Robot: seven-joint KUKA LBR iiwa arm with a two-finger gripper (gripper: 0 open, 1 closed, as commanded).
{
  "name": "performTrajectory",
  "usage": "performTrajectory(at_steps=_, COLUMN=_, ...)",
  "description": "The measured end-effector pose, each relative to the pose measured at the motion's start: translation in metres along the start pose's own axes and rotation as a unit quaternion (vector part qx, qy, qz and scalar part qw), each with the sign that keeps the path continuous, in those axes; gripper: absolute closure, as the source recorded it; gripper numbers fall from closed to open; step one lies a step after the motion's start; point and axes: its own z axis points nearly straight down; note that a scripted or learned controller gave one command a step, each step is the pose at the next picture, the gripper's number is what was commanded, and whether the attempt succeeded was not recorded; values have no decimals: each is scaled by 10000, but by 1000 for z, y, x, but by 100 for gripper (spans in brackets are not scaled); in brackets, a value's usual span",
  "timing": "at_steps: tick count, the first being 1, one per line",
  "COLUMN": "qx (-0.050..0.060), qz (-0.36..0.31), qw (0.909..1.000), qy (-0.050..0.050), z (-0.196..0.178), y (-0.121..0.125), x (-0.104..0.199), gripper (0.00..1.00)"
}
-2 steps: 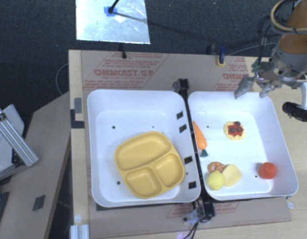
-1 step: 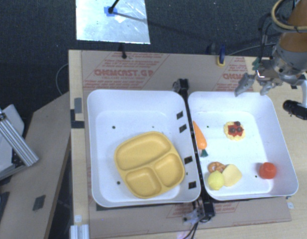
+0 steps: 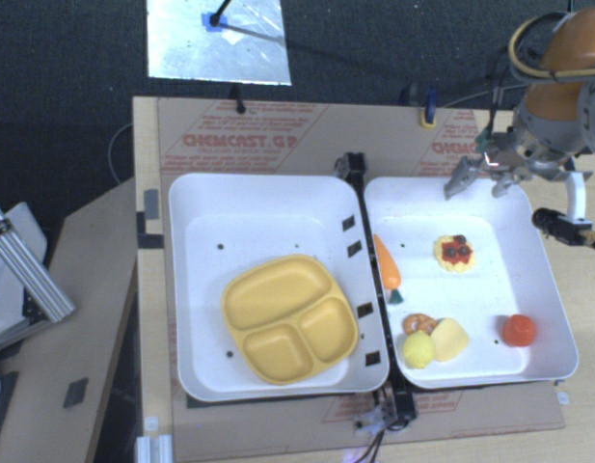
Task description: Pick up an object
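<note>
Lemon point(image 3: 419, 351) (front of bin) lies well apart from open claw point(image 3: 479, 180).

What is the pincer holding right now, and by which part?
Nothing. The pincer hangs open above the far edge of the right bin, with no object between its fingers. The toy foods, including the carrot and tomato, lie untouched below.

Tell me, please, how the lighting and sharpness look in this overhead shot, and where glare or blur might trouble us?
In the camera view the light is even and soft, with faint shadows; the foil sheet at the top shows patchy glare; the white bins run bright and lose detail along their walls; the hand and the arm's orange band look slightly blurred; the yellow tray and the carrot stay fairly crisp.
</note>
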Motion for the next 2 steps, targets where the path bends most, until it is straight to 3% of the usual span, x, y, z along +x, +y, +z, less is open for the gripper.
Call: performTrajectory(at_steps=2, qx=5, qz=-5, qw=10000, qy=4, z=101, y=-6, x=3, gripper=0)
